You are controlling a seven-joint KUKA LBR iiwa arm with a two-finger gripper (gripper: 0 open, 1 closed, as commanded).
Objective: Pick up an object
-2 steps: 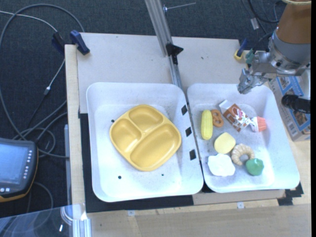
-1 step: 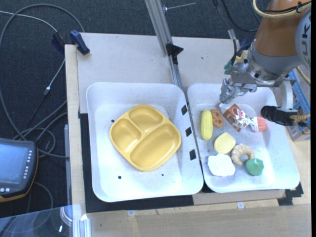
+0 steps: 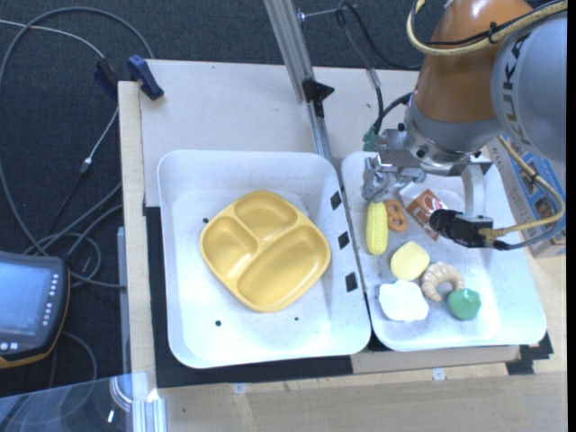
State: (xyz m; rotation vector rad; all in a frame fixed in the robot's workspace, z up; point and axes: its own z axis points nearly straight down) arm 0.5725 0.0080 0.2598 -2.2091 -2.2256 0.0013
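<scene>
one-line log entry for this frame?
tool over right bin, above corn | nothing seen held | yellow tray in left bin | pick not yet done

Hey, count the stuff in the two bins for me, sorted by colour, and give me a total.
Yellow: 3, the plate, the corn, the yellow block
White: 1, the white piece
Green: 1, the green piece
Tan: 1, the shrimp
Orange-brown: 2, the pretzel, the packet
Total: 8
</scene>
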